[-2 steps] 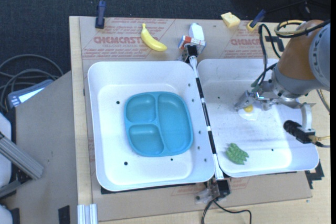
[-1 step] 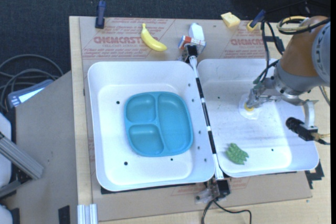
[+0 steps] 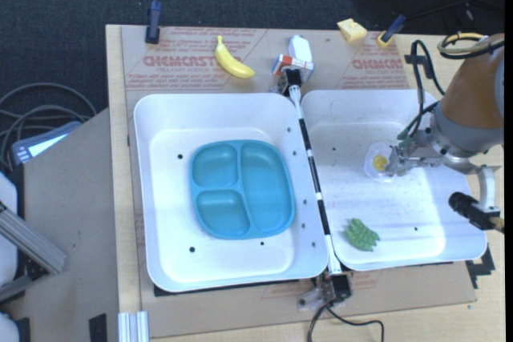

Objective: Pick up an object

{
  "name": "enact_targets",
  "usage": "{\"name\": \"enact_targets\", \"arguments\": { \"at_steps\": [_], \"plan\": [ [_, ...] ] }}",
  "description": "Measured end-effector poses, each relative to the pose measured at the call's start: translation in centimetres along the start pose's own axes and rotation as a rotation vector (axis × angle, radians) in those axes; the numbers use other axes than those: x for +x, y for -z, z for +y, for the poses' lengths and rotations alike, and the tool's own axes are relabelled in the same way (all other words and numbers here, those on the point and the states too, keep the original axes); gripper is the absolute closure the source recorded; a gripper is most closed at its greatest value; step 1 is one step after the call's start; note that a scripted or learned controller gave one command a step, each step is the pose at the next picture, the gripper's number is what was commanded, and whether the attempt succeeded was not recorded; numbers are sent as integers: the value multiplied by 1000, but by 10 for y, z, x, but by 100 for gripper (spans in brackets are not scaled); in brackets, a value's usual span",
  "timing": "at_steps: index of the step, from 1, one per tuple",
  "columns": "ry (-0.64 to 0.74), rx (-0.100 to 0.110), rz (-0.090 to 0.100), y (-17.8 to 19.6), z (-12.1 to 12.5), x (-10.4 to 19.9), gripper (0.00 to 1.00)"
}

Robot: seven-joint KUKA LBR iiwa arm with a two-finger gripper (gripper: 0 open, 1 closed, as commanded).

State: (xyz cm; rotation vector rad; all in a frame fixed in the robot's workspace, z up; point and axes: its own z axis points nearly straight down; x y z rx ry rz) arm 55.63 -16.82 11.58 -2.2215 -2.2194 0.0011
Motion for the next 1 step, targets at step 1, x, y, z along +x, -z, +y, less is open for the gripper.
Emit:
{"name": "enact_targets", "arguments": {
  "at_steps": [1],
  "plan": [
    [2,-4,-1,21,7,18,100]
  ]
}}
